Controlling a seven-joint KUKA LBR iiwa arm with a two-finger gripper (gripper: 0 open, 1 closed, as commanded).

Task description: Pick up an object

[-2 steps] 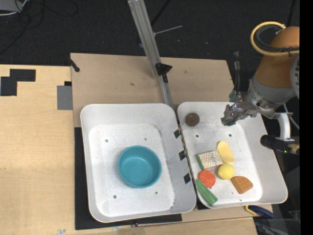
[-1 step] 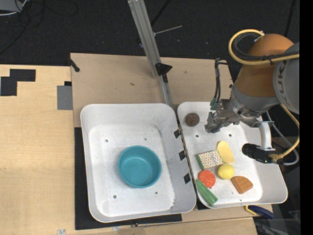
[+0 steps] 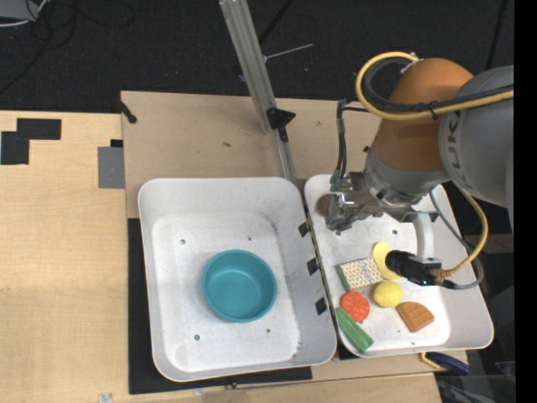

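A: Where is the arm?

B: The grey arm (image 3: 470, 133), with its orange band, comes in from three o'clock and bends down over the right bin (image 3: 470, 330). Its gripper (image 3: 340, 211) hangs near the bin's upper-left corner, at about eleven o'clock within that bin.

A: Is the gripper holding anything?

B: I cannot tell how it stands; it is small and dark against the white, and no object is visible in it.

A: What could it pick up?

B: The objects cluster in the lower half of the right bin, at about five o'clock from the gripper. There is a patterned card (image 3: 360, 272), a yellow ball (image 3: 387, 293) just beside it, a red ball (image 3: 355, 306), a green stick (image 3: 356, 332) below the red ball, and a brown wedge (image 3: 414, 316) at four o'clock from the yellow ball.

A: And the left bin?

B: The left bin (image 3: 168, 217) holds a teal bowl (image 3: 239, 285), sitting upright, slightly below its centre.
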